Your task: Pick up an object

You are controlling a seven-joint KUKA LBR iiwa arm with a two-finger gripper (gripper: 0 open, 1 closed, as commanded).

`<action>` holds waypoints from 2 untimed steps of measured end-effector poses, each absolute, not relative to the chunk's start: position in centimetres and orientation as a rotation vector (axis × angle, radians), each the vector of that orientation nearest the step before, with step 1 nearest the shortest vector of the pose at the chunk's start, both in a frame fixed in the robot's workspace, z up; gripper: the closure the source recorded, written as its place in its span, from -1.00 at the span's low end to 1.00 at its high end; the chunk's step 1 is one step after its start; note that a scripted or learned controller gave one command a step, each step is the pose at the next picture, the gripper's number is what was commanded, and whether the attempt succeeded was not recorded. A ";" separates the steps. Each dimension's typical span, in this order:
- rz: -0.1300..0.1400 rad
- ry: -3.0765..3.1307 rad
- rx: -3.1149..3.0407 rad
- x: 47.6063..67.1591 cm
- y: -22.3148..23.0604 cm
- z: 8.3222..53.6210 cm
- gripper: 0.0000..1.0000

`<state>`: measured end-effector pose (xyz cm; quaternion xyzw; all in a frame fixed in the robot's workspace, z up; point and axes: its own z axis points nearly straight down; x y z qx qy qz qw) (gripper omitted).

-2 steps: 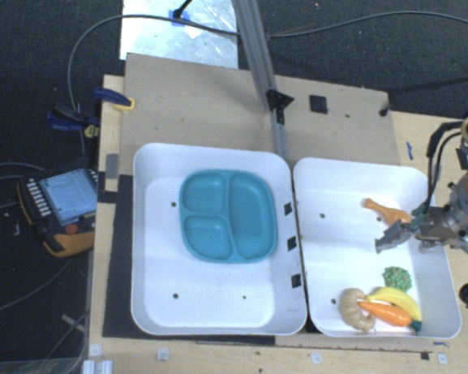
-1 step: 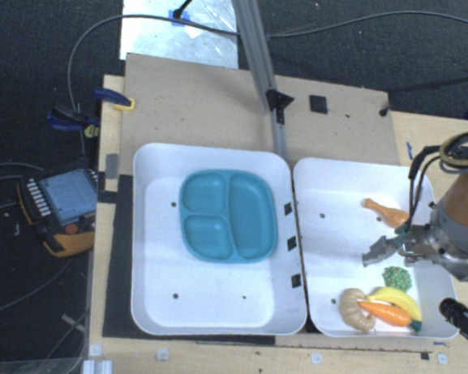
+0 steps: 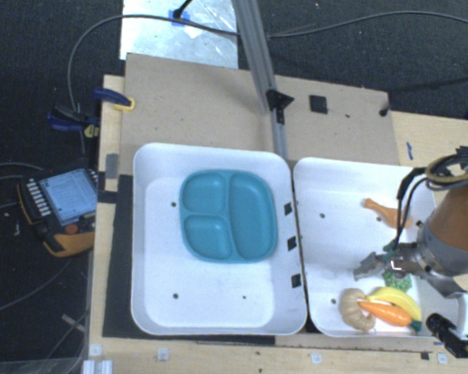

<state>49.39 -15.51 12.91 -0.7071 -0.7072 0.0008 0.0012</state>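
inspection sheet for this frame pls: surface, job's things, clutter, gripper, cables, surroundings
Surface: two white bins side by side on a cardboard-topped bench; left bin, right bin.
Job's things: banana, carrot, tan potato-like piece bunched at the right bin's near edge; a green piece behind them; orange piece toward its far side.
Clutter: blue divided plate in the left bin.
Gripper: gripper low over the right bin beside the bunch; finger state unclear.
Cables: black cables loop over the arm's wrist; more run across the floor.
Surroundings: handheld pendant on the floor at left, clamps on the bench edge, metal pole behind.
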 end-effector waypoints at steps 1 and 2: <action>-0.002 -2.224 -2.221 49.5 -15.5 14.2 1.00; -0.003 -2.228 -2.221 49.2 -15.9 18.6 1.00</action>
